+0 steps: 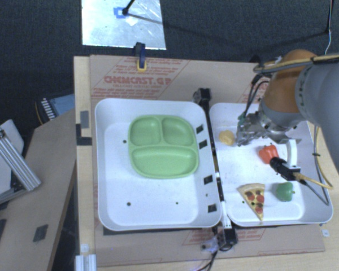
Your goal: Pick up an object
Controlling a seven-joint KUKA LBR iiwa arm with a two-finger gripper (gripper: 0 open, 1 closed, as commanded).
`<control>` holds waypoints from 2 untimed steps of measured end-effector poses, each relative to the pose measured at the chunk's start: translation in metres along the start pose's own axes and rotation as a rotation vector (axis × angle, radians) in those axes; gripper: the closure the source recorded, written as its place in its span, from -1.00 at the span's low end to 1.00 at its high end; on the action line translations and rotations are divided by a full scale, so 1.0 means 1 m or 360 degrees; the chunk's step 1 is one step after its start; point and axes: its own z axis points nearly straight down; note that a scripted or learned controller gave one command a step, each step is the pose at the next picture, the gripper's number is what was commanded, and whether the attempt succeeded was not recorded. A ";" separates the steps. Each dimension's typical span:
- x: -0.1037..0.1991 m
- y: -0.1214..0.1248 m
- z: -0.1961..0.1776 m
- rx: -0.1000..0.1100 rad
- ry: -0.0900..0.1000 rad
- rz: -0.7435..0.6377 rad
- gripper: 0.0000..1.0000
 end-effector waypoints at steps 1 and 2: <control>-0.008 0.007 -0.059 -0.0005 0.0000 0.0002 1.00; -0.004 0.007 -0.104 -0.0004 0.0001 -0.0004 1.00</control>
